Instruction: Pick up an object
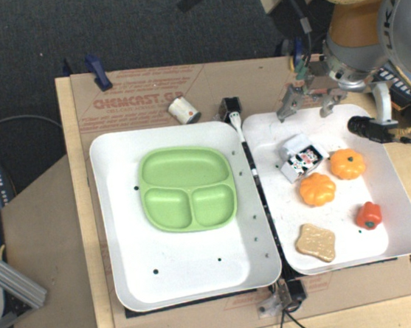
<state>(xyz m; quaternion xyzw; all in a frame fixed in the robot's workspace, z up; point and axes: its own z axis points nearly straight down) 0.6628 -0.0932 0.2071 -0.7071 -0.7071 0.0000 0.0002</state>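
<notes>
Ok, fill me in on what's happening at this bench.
A robot arm is set to pick something up. Its gripper hangs open over the far edge of the right bin, holding nothing. That bin holds a small box, two orange pumpkins, a red pepper and a cracker. The left bin holds a green divided plate.
</notes>
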